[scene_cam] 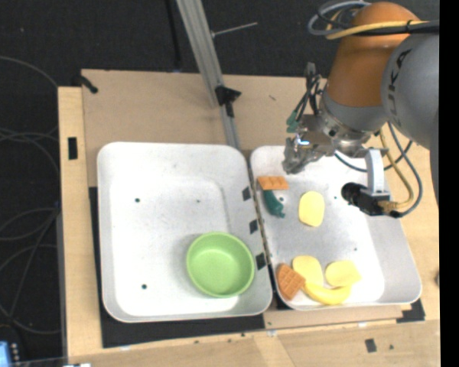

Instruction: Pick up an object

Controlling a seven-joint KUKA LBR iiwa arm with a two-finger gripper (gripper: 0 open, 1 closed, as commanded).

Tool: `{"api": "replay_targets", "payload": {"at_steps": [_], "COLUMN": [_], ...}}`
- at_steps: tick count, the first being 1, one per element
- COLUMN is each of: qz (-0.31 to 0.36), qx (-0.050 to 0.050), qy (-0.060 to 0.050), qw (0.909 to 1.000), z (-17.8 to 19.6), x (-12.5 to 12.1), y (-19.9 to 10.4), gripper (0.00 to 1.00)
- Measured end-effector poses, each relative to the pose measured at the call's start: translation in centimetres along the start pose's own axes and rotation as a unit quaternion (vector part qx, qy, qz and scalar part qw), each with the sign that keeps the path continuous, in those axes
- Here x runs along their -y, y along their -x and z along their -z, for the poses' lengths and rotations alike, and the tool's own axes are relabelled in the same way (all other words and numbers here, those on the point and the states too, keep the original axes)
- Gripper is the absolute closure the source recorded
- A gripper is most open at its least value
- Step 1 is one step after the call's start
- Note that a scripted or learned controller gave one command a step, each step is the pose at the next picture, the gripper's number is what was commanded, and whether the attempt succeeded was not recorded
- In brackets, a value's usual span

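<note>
My gripper (pixel 294 161) hangs over the back left part of the right bin (pixel 382 243), just above and right of a small orange waffle piece (pixel 272 183). A teal object (pixel 275 202) lies beside that piece near the bin's left wall. A pale yellow oval piece (pixel 311 209) rests in the middle of the right bin. At the bin's front sit a brown waffle piece (pixel 291 281), a yellow banana (pixel 327 293) and two yellow round pieces (pixel 341 273). I see nothing between the gripper's fingers.
The left bin (pixel 138 182) holds a green bowl (pixel 219 264) at its front right. A slanted metal rail (pixel 206 60) runs down from the back toward the gap between the bins. A black fitting (pixel 363 198) on the arm hangs over the right bin.
</note>
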State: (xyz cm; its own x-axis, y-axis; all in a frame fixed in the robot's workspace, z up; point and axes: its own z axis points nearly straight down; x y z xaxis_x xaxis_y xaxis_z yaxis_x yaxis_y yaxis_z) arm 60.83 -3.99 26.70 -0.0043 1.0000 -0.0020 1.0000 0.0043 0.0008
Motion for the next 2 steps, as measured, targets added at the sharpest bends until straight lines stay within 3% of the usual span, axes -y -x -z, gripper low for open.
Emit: {"api": "replay_targets", "payload": {"at_steps": [1,2], "qz": [0.000,0.000], "qx": [0.000,0.000], "qy": [0.000,-0.001], "qw": [1.0000,1.0000], "z": [-1.3,-2.8], "x": [-1.8,-1.9], "y": [-5.2,-9.9], "gripper": [1.00,1.00]}}
